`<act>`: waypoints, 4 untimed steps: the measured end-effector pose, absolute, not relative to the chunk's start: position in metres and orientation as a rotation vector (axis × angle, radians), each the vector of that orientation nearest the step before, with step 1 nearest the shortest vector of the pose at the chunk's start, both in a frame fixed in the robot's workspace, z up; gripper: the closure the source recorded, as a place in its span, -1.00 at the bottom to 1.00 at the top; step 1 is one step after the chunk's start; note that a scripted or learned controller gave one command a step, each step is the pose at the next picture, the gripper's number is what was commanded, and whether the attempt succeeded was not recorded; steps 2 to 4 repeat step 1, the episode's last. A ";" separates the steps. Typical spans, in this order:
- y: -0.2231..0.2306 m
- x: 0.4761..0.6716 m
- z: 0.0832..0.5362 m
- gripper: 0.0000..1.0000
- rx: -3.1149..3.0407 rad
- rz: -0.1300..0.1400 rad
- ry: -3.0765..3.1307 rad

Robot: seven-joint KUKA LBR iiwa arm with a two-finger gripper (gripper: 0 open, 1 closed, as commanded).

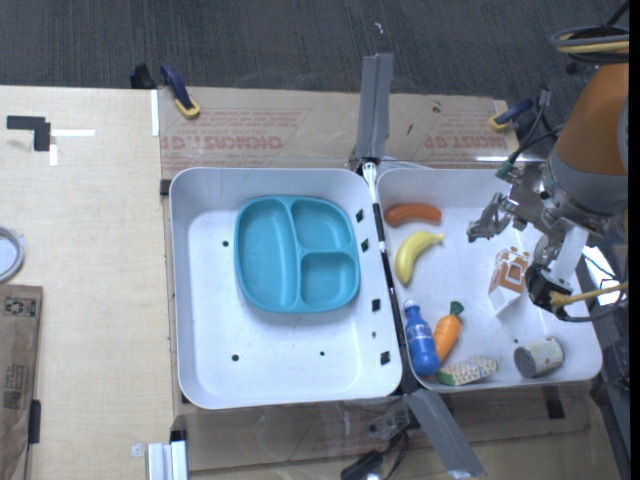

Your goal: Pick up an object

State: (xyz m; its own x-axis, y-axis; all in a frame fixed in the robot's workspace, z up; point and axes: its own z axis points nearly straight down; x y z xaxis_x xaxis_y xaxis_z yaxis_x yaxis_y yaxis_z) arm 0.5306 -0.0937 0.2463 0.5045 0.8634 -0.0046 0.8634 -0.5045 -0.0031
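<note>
bench: light wood, fills the left of the frame, with cardboard taped along the top behind the bins
left bin: big white tray in the middle of the frame, holding a teal divided plate that sits toward its upper half
right bin: right of centre, and this is where all the pickable stuff is
arm: grey and orange, comes in from the upper right edge and hangs over the right bin's right side, covering part of that wall
gripper: dark metal fingers poking left over the upper right of the right bin, honestly can't tell how far apart they are, nothing visibly between them
banana: yellow, upper left of the right bin, just below the hot dog
blue bottle: lower left of that bin, touching the carrot on its right
small box: white and orange, right under the wrist, partly hidden by cables
grey cup: lying on its side, lower right corner
snack packet: along the bottom wall, label too blurry to read
clamps: blue and yellow, at the cardboard's top corners
</note>
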 end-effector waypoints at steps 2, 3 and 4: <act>-0.132 0.517 0.110 -1.00 -2.657 0.004 -1.675; -0.132 0.517 0.110 -1.00 -2.657 0.004 -1.675; -0.132 0.517 0.110 -1.00 -2.657 0.004 -1.675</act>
